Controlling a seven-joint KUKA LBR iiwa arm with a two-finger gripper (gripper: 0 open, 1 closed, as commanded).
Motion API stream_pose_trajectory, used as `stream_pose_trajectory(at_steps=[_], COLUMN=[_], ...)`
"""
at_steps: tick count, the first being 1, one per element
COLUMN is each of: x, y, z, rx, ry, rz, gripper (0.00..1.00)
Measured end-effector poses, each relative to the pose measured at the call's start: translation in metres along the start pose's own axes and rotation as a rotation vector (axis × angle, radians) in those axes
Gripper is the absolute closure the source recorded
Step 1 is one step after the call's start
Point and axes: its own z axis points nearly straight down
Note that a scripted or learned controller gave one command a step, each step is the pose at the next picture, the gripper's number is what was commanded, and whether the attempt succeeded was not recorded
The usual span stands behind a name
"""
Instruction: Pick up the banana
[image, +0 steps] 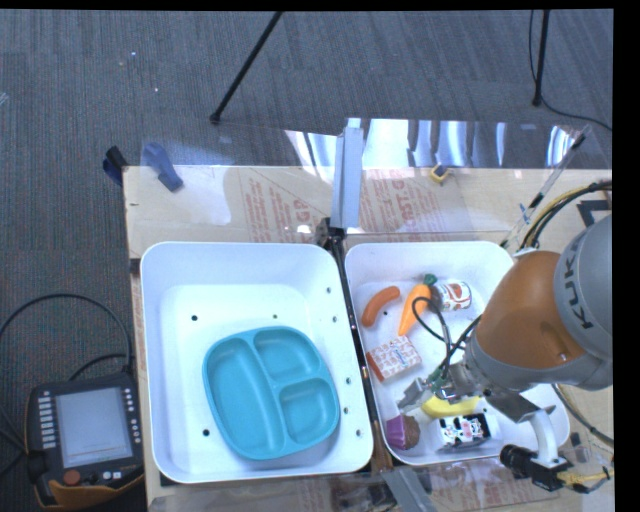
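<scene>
The yellow banana (451, 406) lies near the front of the right bin (500, 258), curved and pointing left to right. My gripper (447, 392) hangs directly over it at the end of the orange-banded wrist, low in the bin and touching or almost touching the fruit. The wrist hides the banana's upper edge, and I cannot make out whether the banana is gripped.
Around the banana sit a purple object (403, 430), a black-and-white item (463, 430) and a pink patterned box (393, 358). Further back lie a carrot (413, 308), an orange sausage (380, 303) and a small can (454, 294). A blue divided plate (270, 392) rests in the left bin (180, 270).
</scene>
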Motion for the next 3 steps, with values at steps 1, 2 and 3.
stream_pose_trajectory(at_steps=[1, 2, 3], x=[0.0, 0.0, 0.038], y=[0.0, 0.0, 0.044], z=[0.0, -0.008, -0.2], rx=[0.0, 0.002, -0.001], ry=[0.0, 0.002, -0.003], rz=[0.0, 0.003, 0.176], gripper=[0.0, 1.0, 1.0])
